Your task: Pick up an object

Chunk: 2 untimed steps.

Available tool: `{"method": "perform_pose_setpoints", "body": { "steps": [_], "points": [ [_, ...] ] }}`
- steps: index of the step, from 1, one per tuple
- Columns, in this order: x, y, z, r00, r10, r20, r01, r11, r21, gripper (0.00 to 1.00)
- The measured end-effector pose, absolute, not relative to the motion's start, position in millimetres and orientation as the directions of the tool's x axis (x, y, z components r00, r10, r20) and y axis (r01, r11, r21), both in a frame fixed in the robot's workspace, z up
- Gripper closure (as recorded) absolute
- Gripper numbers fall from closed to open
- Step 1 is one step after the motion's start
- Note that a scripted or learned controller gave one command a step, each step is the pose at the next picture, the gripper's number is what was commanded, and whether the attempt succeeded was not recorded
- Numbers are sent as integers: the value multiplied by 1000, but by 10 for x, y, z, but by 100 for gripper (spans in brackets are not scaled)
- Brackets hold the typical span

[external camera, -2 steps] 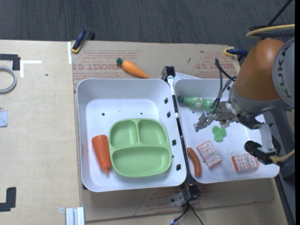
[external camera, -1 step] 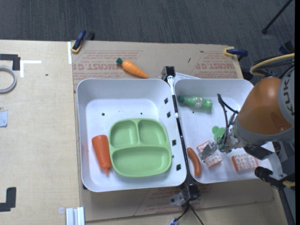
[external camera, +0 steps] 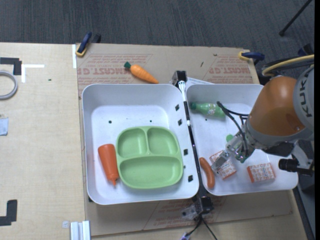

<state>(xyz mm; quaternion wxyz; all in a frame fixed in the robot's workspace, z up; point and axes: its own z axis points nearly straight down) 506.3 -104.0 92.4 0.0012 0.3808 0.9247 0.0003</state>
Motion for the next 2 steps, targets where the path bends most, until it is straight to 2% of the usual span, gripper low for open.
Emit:
{"method": "perform_pose_setpoints", "body": {
  "steps": [1, 2],
  "points": [
    [5074, -1042, 1021, -708, 706, -4, 706, 708, 3, 100],
    [5564, -504, 1919, -508, 862, -1, 862, 508, 1, 100]
  ]
}}
